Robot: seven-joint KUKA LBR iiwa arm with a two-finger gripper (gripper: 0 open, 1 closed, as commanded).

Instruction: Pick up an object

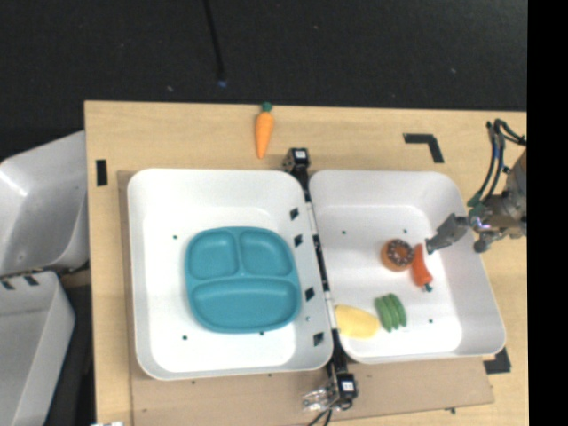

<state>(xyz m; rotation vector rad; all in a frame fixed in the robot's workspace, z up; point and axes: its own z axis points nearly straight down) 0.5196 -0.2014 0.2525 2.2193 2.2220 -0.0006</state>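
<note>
Lying just beside the hand (441,236): a red pepper (422,269).

At the 3 o'clock edge of the view, the arm's wrist section (510,209) presents as a dull grey-brown housing with a small purple-blue spot on its face. Dark cables (493,162) with a greenish tint loop above it toward 1 o'clock. The end effector (441,236) is a slim grey piece projecting toward 9 o'clock.
</note>
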